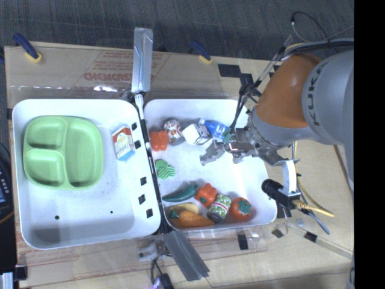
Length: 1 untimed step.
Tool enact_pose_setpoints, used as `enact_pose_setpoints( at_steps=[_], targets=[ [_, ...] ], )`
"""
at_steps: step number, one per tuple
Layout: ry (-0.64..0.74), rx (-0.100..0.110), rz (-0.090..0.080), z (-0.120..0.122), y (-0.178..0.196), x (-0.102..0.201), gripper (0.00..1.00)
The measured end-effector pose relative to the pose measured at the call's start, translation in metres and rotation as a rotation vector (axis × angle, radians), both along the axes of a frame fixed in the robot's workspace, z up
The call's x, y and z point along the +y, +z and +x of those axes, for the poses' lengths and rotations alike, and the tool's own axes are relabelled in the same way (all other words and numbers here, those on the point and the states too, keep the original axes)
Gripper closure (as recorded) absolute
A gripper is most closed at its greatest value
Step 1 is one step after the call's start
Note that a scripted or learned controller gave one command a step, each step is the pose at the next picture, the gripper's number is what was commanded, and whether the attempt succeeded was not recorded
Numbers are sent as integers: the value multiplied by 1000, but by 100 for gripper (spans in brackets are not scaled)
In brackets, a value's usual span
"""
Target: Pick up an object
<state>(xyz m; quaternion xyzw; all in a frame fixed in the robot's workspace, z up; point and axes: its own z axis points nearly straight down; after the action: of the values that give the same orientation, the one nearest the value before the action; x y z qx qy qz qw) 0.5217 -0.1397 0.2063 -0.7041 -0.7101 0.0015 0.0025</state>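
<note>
Two white bins side by side: left bin, right bin. In the left bin, a green divided plate towards the far left and a small carton near the wall shared with the other bin. In the right bin, a row along the far side: an orange block, a patterned ball, a white piece and a blue bottle, each touching or just beside the next. Nearer the middle by the left wall, a green ribbed piece, alone. Along the near wall, a crowded cluster: green pepper, orange pepper, can, tomato, and a carrot lying against the rim. Arm reaching in from the right, over the right bin. Gripper low over bare bin floor, just below the blue bottle and white piece, well apart from the near cluster. Jaws spread, nothing between them; no toy grasped.
</note>
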Motion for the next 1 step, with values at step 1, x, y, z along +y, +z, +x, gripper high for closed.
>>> enact_pose_setpoints(
  at_steps=[1],
  targets=[
    [104,-2,-1,91,-24,-6,0]
  ],
)
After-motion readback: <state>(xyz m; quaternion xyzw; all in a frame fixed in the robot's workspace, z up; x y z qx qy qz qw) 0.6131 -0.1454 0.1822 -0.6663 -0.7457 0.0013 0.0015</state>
